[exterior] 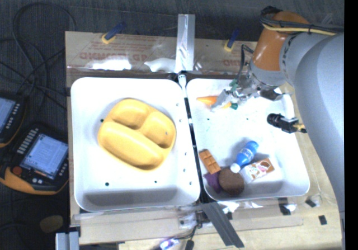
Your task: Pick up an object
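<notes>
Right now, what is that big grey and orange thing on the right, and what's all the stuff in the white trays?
That big grey thing with the orange band is a robot arm. A computer program moves it. The picture is taken by one camera fixed above the bench, looking down at a slant. At the arm's end is its gripper, a pincher for picking things up, near the top of the right bin. It sits beside an orange carrot-shaped toy; I can't tell if it holds anything. Lower in that bin lie a small bottle with a blue cap, a little carton, a brown ball and a brown block. The left bin holds a big yellow lumpy toy.
</notes>
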### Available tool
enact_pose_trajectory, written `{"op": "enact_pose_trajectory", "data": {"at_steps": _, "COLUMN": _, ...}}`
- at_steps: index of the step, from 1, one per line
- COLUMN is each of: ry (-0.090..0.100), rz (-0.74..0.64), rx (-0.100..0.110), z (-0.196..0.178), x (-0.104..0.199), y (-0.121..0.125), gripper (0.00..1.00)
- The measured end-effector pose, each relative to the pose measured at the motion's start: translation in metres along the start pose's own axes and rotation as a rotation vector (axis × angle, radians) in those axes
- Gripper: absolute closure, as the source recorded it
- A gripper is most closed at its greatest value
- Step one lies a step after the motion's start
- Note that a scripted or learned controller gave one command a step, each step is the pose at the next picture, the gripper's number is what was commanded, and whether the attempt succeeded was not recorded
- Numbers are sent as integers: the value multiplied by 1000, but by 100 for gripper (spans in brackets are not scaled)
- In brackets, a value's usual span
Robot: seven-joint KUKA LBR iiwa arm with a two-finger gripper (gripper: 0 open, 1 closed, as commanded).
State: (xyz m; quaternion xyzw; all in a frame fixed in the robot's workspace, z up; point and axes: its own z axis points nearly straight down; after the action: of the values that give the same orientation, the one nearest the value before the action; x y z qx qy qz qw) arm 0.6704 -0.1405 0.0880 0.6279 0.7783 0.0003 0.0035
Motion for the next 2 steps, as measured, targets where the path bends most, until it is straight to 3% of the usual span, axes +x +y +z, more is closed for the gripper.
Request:
{"op": "enact_pose_trajectory", "data": {"at_steps": 1, "ry": -2, "rz": -3, "rx": 15, "z": -6, "x": -1, "y": -4, "gripper": 100}}
{"op": "enact_pose_trajectory", "data": {"at_steps": 2, "ry": 4, "rz": -345, "rx": 5, "z": -55, "x": 21, "y": 3, "gripper": 100}}
